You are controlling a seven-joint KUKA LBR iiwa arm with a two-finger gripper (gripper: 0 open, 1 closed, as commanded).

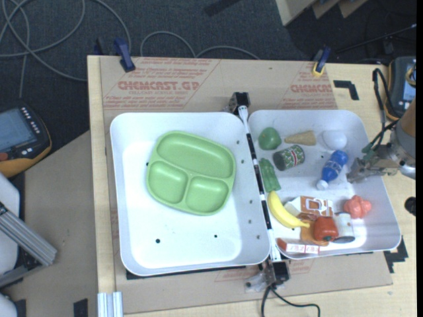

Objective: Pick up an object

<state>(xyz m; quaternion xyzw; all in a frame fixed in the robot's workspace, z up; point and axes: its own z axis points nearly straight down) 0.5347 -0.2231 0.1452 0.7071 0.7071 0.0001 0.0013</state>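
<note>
Over right bin's rim (crowded) hang jaws.

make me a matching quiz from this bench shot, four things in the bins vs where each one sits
Things:
1. green three-compartment plate
2. yellow banana
3. blue plastic bottle
4. green ball

Places:
A. right bin, top left corner
B. left bin, upper middle
C. right bin, close to the gripper
D. right bin, lower left, by the divider

Pairs: 1-B, 2-D, 3-C, 4-A

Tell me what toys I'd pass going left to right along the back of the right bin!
Green ball → cone → white ball, then the tool at the right edge.
</note>
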